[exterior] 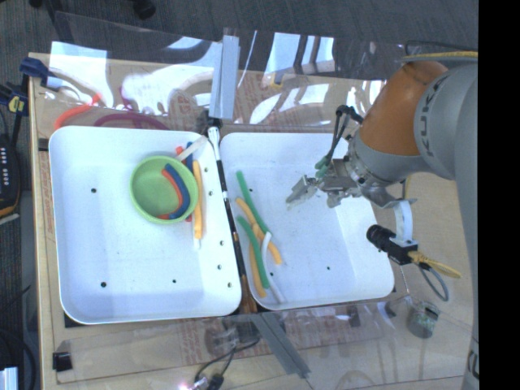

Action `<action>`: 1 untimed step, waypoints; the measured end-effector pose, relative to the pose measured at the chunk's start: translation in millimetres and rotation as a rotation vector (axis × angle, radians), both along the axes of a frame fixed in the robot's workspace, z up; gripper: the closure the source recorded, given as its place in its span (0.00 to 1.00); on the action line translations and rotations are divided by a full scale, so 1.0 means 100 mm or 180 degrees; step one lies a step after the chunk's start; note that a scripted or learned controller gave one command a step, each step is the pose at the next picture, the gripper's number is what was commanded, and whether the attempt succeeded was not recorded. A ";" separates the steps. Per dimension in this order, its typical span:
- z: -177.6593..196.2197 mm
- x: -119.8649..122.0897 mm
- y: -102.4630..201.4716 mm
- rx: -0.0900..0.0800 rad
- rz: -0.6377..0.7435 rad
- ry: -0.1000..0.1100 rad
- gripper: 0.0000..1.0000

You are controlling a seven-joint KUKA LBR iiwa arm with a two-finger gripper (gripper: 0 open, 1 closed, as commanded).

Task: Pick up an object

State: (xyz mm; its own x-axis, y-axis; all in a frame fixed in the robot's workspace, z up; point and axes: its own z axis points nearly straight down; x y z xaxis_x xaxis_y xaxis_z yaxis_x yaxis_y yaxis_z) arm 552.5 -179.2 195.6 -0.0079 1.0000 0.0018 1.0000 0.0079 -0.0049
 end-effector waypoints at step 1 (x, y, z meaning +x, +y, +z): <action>-1.04 0.16 0.42 -0.0006 -0.0280 -0.0011 0.00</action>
